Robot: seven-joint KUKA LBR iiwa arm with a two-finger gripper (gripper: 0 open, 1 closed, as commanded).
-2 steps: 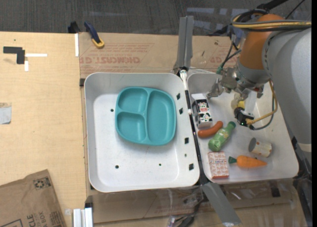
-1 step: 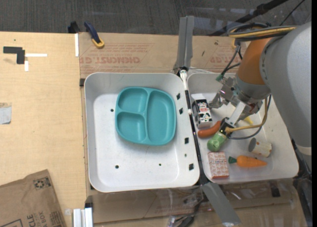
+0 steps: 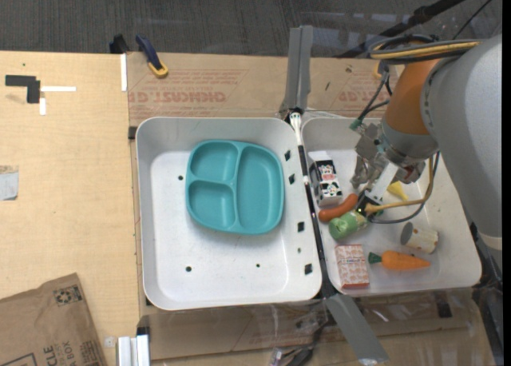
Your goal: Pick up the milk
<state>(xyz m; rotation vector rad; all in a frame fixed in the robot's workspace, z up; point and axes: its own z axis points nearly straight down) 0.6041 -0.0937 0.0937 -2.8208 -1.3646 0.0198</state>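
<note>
The milk point(image 3: 326, 180) is a small white carton with black cow patches. It lies near the left wall of the right bin point(image 3: 455, 276), toward the back. My gripper point(image 3: 364, 174) hangs over the middle of that bin, just right of the carton and apart from it. Nothing shows held in it.
Below the carton lie an orange sausage-like piece point(image 3: 338, 209) and a green vegetable point(image 3: 346, 226). A pink box point(image 3: 351, 265), a carrot point(image 3: 404, 260), a beige cup point(image 3: 421, 238) and a yellow piece point(image 3: 397, 190) share the right bin. The left bin point(image 3: 160, 220) holds a teal divided plate point(image 3: 235, 187).
</note>
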